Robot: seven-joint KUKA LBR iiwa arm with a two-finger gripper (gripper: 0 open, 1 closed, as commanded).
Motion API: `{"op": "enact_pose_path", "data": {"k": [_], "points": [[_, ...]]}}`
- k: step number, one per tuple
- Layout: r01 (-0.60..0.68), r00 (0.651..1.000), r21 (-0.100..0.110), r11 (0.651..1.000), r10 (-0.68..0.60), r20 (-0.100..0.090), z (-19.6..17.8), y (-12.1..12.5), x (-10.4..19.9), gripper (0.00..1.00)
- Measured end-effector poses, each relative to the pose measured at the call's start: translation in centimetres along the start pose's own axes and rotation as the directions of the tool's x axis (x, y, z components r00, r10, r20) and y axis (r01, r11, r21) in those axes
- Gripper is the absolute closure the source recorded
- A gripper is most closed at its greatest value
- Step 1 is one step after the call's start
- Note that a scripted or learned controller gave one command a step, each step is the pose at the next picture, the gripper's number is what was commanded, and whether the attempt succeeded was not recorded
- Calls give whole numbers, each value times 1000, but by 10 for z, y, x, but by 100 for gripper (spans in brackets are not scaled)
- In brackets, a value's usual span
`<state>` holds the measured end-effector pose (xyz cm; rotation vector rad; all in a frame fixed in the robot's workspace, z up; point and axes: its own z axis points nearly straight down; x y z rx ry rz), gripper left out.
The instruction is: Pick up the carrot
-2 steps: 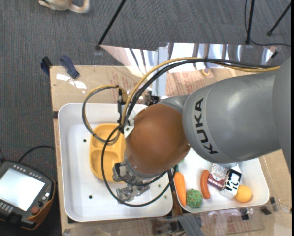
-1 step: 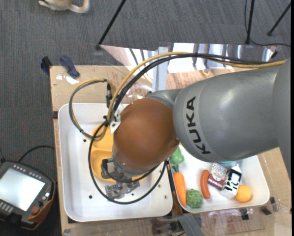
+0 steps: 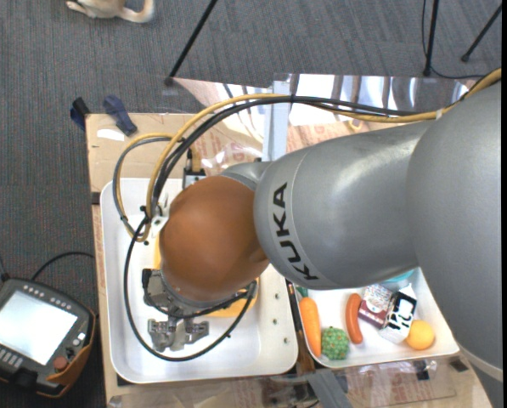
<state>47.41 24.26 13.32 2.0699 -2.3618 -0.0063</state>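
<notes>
Camera view: the carrot [image 3: 310, 319] lies at the right bin's [image 3: 368, 359] left edge, long axis running twelve to six, green top at six. The gripper [image 3: 175, 333] hangs over the left bin [image 3: 117, 228], well apart at the carrot's nine o'clock; its opening cannot be told.

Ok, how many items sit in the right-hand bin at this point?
5 visible: carrot at the left wall, green toy at its lower end, red sausage, a dark-red-and-white packet, orange fruit rightmost. The arm overhangs this bin, so more may be hidden.
</notes>
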Motion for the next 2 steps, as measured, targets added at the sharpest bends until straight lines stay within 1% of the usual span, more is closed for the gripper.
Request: {"op": "enact_pose_path", "data": {"k": [1,2], "points": [[-325,946,2,946,325,1,46,-4,10,100],[56,998,8,998,-56,3,-77,-5,21,100]]}}
